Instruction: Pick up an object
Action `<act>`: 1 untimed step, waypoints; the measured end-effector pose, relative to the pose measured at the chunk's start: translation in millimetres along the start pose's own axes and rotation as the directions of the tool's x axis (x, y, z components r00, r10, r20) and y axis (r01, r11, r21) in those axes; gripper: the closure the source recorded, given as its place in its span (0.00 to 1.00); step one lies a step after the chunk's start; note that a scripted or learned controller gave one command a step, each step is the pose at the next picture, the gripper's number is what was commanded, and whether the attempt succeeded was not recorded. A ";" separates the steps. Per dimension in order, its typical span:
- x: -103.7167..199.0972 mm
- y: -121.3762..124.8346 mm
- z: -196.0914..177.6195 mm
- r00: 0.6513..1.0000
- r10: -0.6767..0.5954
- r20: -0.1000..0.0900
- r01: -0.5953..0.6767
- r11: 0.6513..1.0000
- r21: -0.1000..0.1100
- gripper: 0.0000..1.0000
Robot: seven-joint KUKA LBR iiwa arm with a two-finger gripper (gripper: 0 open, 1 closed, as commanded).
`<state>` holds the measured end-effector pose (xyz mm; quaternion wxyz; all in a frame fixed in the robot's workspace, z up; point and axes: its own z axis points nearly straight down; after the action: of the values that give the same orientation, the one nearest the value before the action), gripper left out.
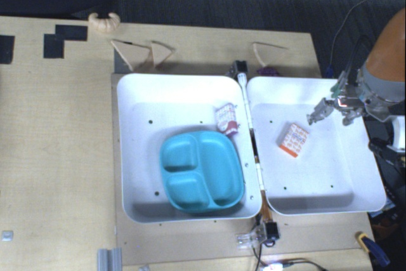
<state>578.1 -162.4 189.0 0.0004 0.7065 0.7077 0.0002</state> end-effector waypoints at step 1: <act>-0.3 38.9 97.1 1.000 -0.003 -0.002 0.003 1.000 -0.017 0.00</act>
<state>617.1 -162.6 91.9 0.0057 0.7053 0.7088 0.0067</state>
